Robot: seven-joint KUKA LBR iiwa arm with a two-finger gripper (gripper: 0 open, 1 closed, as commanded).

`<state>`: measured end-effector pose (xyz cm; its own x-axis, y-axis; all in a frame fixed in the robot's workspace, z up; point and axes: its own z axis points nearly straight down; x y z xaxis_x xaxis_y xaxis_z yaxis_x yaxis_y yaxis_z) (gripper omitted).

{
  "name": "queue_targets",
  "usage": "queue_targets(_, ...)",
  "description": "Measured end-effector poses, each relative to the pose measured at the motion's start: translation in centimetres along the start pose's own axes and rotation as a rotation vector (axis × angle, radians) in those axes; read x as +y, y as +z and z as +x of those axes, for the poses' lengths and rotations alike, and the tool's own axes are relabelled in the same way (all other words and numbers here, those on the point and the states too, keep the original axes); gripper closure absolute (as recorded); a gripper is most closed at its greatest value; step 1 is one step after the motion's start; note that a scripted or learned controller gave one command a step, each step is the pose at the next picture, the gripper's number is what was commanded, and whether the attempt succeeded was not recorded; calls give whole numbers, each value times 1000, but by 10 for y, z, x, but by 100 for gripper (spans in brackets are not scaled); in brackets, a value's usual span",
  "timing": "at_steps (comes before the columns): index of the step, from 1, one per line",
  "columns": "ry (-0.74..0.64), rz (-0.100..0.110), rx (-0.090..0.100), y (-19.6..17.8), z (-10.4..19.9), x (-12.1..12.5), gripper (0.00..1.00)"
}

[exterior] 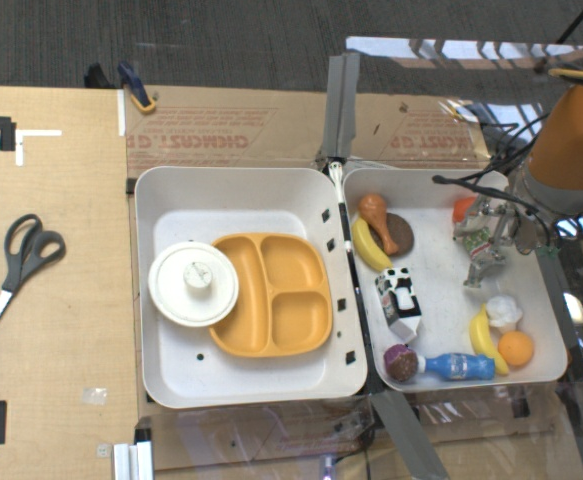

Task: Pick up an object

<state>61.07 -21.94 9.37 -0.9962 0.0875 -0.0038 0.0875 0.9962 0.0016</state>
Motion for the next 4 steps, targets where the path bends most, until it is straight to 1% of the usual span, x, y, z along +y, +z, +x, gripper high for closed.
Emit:
queue_targets(1, 286, 1, -2, 1, -17, 73, 0)
queue_targets(2, 379, 2, 2, 1, 49, 93, 0)
queue_targets(3, 368, 1, -9, -1, 135, 58, 0)
queue_targets(4, 368, 1, -9, -10, 134, 58, 100)
